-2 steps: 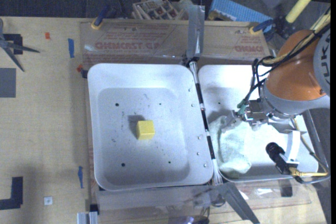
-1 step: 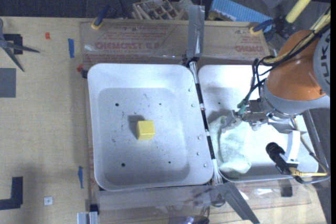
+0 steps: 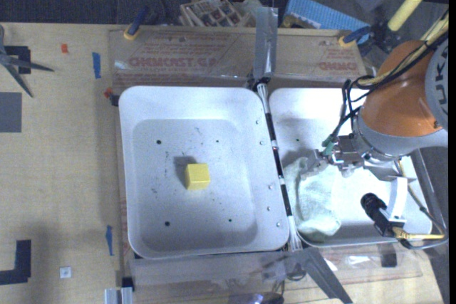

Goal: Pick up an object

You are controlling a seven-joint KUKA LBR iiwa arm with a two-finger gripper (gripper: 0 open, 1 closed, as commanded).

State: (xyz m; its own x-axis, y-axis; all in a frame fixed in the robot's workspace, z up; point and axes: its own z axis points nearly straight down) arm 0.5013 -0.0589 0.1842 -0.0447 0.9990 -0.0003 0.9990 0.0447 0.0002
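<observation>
Hovering over right bin (image 3: 285, 107): end effector (image 3: 340, 156), beside pale cloth (image 3: 313, 199); grip state indeterminate. Yellow cube (image 3: 198, 175) sits mid left bin (image 3: 135, 110), well apart. Risk: limp cloth slips or bunches on lift; cube unreachable from current position.

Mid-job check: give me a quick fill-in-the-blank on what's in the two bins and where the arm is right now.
1. The small yellow cube lies in the ____ white bin.
2. The crumpled pale cloth lies in the ____ white bin.
3. The grey arm's orange band is above the ____ bin.
4. The colour of the cube is ____.

Missing words: left; right; right; yellow
</observation>
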